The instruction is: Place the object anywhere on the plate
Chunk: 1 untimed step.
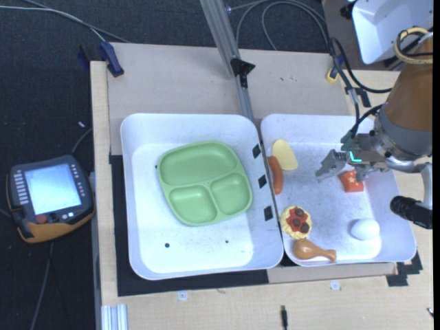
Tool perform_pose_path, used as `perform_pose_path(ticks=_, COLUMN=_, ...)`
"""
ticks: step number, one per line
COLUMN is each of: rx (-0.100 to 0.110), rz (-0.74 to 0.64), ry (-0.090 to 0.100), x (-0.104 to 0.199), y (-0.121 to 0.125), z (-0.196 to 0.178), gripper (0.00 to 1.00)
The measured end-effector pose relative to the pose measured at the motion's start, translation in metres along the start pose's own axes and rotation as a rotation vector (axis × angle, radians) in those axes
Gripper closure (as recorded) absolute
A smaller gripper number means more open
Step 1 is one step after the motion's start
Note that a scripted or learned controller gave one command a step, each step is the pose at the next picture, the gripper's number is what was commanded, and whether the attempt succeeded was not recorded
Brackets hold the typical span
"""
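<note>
Lying nearest in the right bin (323,133) are one drumstick (313,251), one small pizza (296,221) and one white egg (364,229). Farther back sit one sausage (276,173) against the divider, one yellow piece (284,155) beside it, and one red block (353,181) under the gripper (342,165), whose fingers stand spread, clamped on nothing visible. One green plate (205,182) with three compartments lies in the left bin (137,184), bare floor all around it. One pendant (48,196) rests off the bench, left.
</note>
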<state>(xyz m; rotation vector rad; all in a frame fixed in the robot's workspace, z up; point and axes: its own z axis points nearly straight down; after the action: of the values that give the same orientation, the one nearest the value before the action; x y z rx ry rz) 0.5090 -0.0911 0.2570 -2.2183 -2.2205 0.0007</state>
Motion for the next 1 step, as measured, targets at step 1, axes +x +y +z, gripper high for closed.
perform_pose_path(ticks=1, rx=-0.001, rz=0.0, ry=0.0, x=0.0, y=0.0002, z=-0.0003, gripper=0.0)
